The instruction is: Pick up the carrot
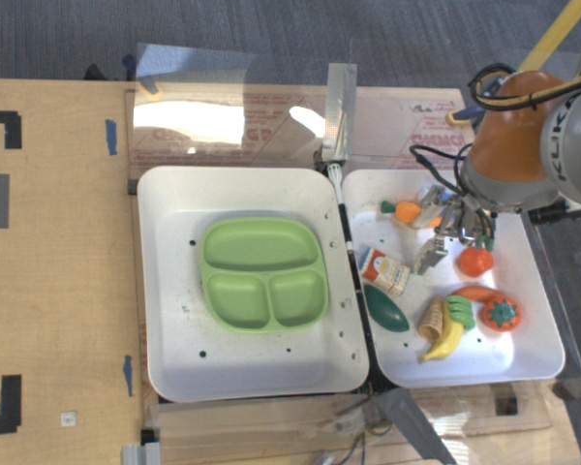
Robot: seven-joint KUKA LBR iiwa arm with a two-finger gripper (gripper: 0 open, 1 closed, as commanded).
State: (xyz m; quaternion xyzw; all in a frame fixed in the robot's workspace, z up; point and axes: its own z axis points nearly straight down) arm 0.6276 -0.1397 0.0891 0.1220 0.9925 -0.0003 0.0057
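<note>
The right bin [537,342] holds the toys. The claw [452,235] hangs above it, fingers apart with nothing between them. The carrot [404,211] lies just left of the claw (not yet grasped), so picking remains.

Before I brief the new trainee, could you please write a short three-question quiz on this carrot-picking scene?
1. True or false: the green divided plate lies in the left bin.
2. Multiple choice: the carrot lies in the right bin
A. near the front edge
B. near the back wall
C. on the plate
3. Fill in: the yellow banana lies beside the green ____.

Key
1. True.
2. B; the gripper hangs just to the right of and nearer than the carrot, with the red tomato to its right.
3. Toy vegetable, touching the banana near the front of that bin.
</note>
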